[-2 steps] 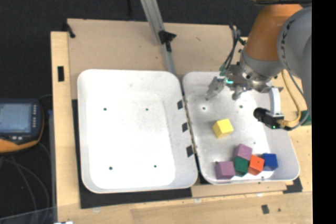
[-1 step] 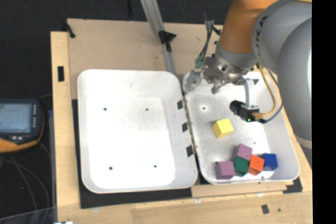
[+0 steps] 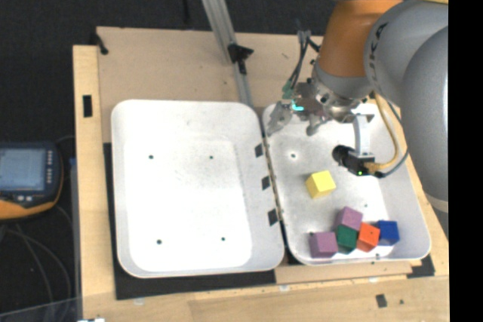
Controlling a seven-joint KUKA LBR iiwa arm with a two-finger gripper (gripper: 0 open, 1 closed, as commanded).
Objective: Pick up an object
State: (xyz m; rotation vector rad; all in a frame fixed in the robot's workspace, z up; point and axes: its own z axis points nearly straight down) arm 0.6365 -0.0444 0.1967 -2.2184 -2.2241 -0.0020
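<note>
Claw (image 3: 306, 111) poised over the far end of the right bin (image 3: 404, 196), above bare white floor; spread of its tips too blurred to tell, nothing visibly caught there. Yellow cube (image 3: 321, 184) alone mid-bin, apart from the claw. 5 more blocks (image 3: 352, 231) clustered at the near edge. Left bin (image 3: 136, 132) alongside on the tabletop (image 3: 189, 49). Judged: no pick made yet; descent, grasp and lift all left.

Arm (image 3: 392, 49) bent low, hand (image 3: 317, 113) downward
</note>
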